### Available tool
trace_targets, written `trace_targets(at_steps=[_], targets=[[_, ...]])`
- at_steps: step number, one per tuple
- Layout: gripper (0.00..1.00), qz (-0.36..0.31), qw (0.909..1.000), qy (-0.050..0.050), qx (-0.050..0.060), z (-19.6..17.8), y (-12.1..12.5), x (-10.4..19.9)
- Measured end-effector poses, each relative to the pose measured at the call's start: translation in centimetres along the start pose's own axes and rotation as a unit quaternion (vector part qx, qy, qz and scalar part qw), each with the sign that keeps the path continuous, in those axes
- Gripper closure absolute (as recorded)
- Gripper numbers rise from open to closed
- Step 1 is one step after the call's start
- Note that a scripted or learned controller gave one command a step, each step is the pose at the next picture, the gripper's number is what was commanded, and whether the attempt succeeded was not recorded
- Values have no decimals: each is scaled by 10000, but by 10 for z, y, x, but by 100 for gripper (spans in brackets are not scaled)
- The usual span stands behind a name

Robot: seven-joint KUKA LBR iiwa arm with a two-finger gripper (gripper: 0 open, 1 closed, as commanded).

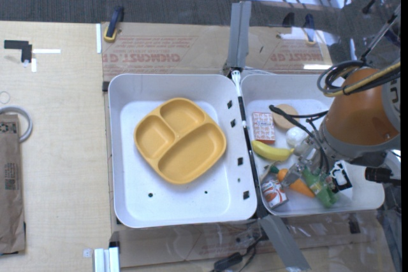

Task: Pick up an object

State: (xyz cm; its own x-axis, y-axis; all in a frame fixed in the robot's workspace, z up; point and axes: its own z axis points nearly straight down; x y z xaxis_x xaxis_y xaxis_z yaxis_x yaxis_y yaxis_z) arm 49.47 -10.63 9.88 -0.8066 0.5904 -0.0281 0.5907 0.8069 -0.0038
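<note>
1. Over the right white plastic bin (pixel 366 200), the grey two-finger gripper (pixel 299 165) hangs low among clutter.
2. Yellow curved banana (pixel 271 151) lies just left of it, long axis left-right.
3. Grip state: cannot tell.

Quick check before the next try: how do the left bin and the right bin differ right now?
The left bin holds one thing, a yellow divided plate; the right bin holds a clutter of small items, among them a banana and a red-and-white packet. The left bin lies in open view, while the arm reaches over the right bin, covering part of it. Both are shallow and white.
</note>
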Motion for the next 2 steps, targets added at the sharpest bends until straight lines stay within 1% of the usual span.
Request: trace_targets(at_steps=[1,2], targets=[[100,0,10000,48,-17,-7,3,3],[100,803,9967,135,-7,-93,86,15]])
